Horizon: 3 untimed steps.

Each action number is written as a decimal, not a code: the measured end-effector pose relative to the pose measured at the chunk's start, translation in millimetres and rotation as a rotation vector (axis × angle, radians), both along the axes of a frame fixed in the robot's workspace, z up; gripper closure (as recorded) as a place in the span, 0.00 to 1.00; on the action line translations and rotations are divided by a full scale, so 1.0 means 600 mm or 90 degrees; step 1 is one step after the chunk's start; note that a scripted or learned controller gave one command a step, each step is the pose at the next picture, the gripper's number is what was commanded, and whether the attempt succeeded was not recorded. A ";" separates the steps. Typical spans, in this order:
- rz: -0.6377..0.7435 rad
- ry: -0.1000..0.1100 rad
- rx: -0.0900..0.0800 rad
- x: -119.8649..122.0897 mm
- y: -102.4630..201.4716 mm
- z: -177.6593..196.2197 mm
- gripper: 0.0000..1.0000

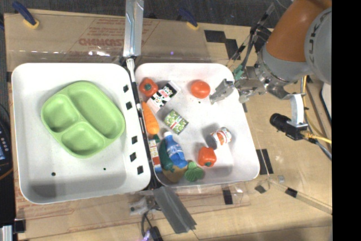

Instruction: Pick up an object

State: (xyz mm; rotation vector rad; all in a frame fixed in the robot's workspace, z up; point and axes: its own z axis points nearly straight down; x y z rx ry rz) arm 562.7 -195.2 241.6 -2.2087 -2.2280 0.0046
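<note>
End effector [223,90] sits over the right bin's [248,147] far edge, beside the red tomato [199,88]; can't tell its opening. Tomato's round, so an off-centre pinch could squirt it away.

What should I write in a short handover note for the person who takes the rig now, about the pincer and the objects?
Pincer: over the right bin, near its upper right edge, nothing seen between its fingers; open or shut is unclear.
Objects: all lie in the right bin, among them a red tomato just left of the pincer, a carrot, a blue bottle and a small can.
Left bin: holds a green divided plate.
Done: nothing lifted yet.
Left: grasp one object and lift it.
</note>
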 end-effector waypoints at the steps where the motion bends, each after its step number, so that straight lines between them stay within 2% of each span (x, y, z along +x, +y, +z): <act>1: -0.024 0.002 0.000 -0.030 0.065 -0.178 0.00; 2: -0.022 -0.002 -0.001 0.047 0.051 -0.251 0.00; 3: -0.054 -0.002 -0.001 0.088 0.019 -0.249 0.00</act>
